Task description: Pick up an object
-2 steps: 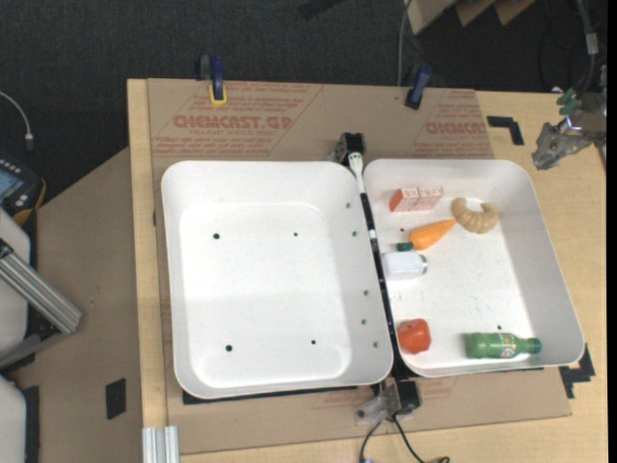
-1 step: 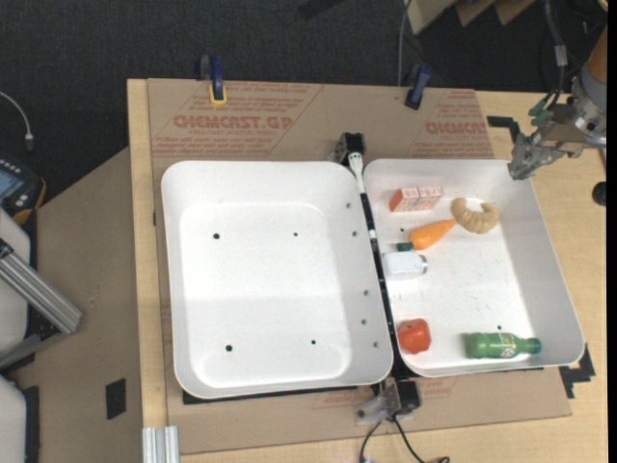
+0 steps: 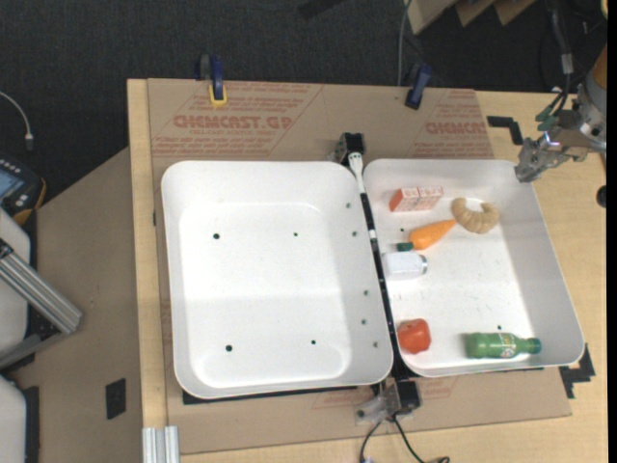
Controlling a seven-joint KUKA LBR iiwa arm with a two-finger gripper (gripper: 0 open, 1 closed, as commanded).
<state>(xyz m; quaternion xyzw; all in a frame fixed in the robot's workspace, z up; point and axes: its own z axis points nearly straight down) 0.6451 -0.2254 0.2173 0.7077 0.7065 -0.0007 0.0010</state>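
Observation:
The right bin [image 3: 540,258] holds several small objects: an orange-and-white carton [image 3: 415,198], a tan croissant [image 3: 475,215], an orange carrot [image 3: 431,233], a white bottle lying on its side [image 3: 405,265], a red pepper-like piece [image 3: 415,336] and a green bottle lying flat [image 3: 500,345]. My gripper [image 3: 533,165] hangs at the bin's far right corner, above the rim, well away from every object. Nothing sits between its fingers.
The left bin [image 3: 193,258] lies beside the right one, with a black divider strip [image 3: 371,249] between them. Both rest on a cardboard sheet [image 3: 289,114] held by blue clamps [image 3: 214,73] at the back edge.

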